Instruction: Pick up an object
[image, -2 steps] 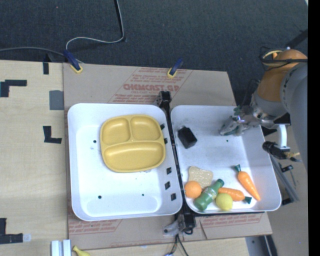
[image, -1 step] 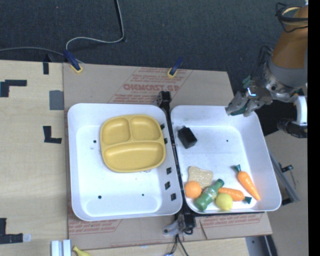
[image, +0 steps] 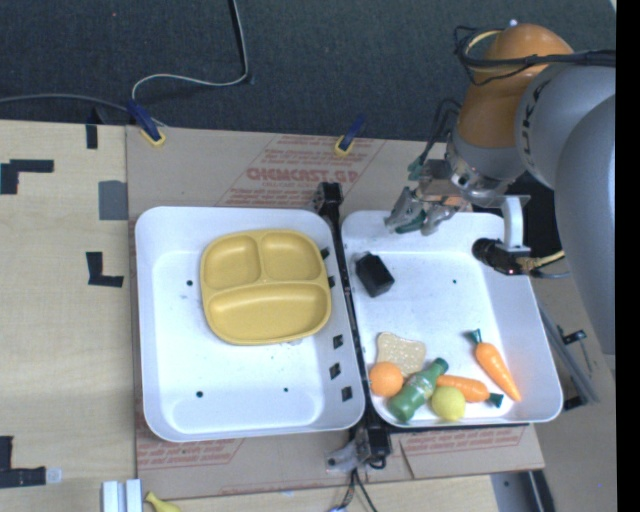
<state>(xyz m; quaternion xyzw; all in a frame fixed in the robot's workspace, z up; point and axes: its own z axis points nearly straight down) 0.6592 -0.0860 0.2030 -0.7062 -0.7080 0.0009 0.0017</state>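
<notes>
In the right bin (image: 520, 300), a black block (image: 374, 274) lay near the far-left corner, nearest the gripper (image: 418, 222). The gripper hung over the far rim, just right of the block, fingers slightly spread, holding nothing. Food toys clustered well apart at the near edge.
</notes>
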